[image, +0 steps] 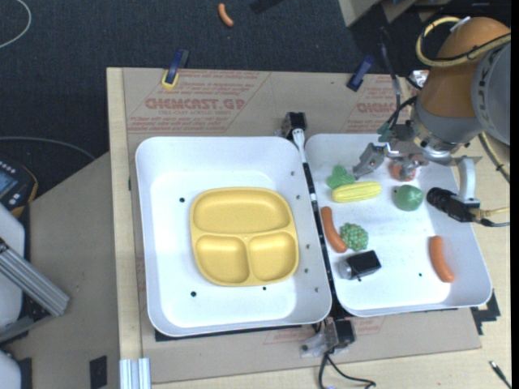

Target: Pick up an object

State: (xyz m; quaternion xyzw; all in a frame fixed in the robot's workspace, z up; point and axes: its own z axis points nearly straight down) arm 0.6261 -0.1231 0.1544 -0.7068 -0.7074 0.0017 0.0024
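Overhead, claw (pixel 388 159) above right bin (pixel 466 286), corn (pixel 356 191) nearby

corn (pixel 355 191) | yellow, lying flat | right bin (pixel 466 286), upper left part

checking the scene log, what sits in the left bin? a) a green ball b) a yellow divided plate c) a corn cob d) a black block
b: the yellow divided plate lies in the left bin, while the corn cob, green ball and black block lie in the right bin.
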